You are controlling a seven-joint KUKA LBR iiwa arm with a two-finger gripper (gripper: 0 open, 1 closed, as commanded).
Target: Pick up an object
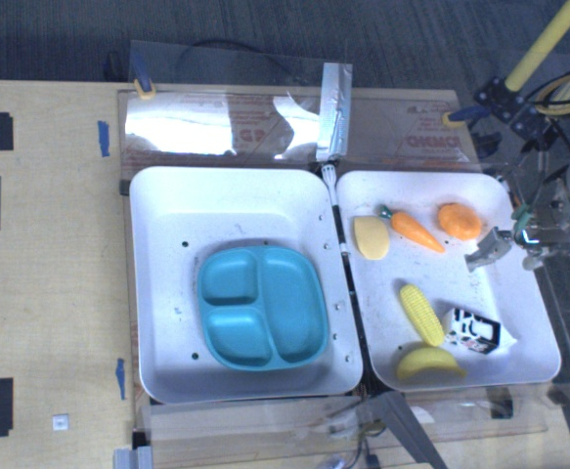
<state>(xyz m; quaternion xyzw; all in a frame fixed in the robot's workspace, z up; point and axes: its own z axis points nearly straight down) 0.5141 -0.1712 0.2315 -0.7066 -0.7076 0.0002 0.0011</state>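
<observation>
Pincer (pixel 488 250) near right bin's (pixel 548 345) edge

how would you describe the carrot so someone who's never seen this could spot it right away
Look in the right-hand white bin, the one with toy food rather than the blue divided tray. Near its far edge lies the carrot, between a pale yellow piece and a round orange fruit. It is the only long, pointed orange item, with a small green top.

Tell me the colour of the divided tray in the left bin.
The divided tray is light blue, clearest in the camera view.
</observation>
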